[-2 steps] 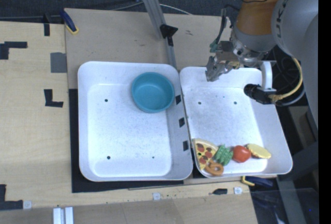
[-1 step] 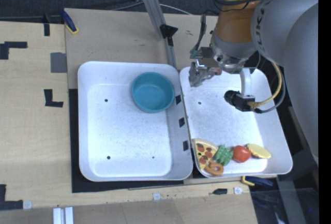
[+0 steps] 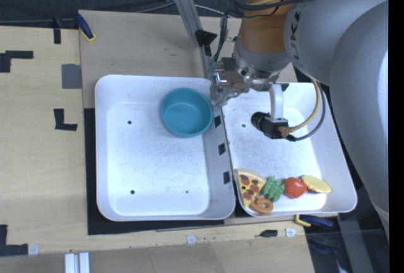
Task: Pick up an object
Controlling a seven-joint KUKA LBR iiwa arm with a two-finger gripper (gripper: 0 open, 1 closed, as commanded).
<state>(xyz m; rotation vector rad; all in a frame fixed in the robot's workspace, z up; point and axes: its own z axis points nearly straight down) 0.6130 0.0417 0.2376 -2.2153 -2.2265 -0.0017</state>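
A blue bowl stands upright in the far right part of the left bin. My gripper hangs over the divider between the bins, close to the bowl's right rim. Whether it touches the bowl cannot be told from this angle. The arm's orange band and grey body cover the far right of the right bin. At that bin's front edge lie a pizza slice, a green toy, a red tomato and a yellow piece.
A black fitting with a yellow cable hangs from the arm over the middle of the right bin. A slanted grey pole rises behind the bins. Black clips sit along the divider.
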